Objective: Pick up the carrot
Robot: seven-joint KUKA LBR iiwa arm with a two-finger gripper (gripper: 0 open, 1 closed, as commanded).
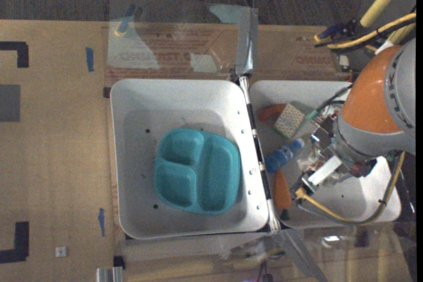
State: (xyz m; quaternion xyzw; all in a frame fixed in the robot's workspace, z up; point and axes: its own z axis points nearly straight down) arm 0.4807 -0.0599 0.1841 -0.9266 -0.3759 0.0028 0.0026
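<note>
Carrot (281, 189) lies in the right bin (370, 213), against its left wall, not yet picked up.

I read this as the approach step: my gripper (316, 178) hovers just right of the carrot, beside the blue bottle (284, 156), and I cannot tell how it is set. Next I would need to shift left over the carrot, line up along it and descend without nudging the bottle.

Left of the gripper (316, 176), the carrot (282, 190) is orange and the bottle (284, 156) blue. Above them lies a beige sponge (289, 120) with a dotted pattern. The tray (197, 170) is teal, both bins (129, 142) white, the worktop (53, 142) tan.
</note>
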